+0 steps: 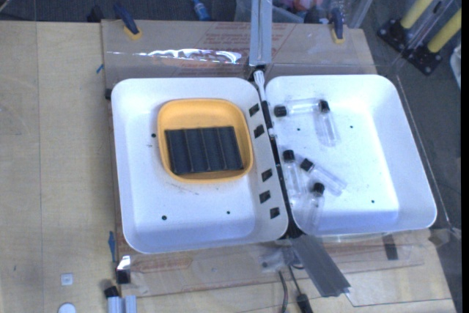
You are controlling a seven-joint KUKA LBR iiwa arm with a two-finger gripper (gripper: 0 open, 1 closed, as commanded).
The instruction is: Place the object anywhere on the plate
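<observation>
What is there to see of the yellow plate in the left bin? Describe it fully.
The yellow plate is a rounded-square dish with a raised rim, plastic by its look. It lies flat in the left bin, toward its back. A dark ribbed rectangular block lies on it, covering most of its floor and reaching the front rim.

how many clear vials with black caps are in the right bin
4, possibly more, since clear glass is hard to see: one upper middle, one just below it, one near the divider, one toward the front.

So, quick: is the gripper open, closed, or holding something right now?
Gripper: cannot be told from this picture.
The dark ridged block lies on the yellow plate.
</observation>
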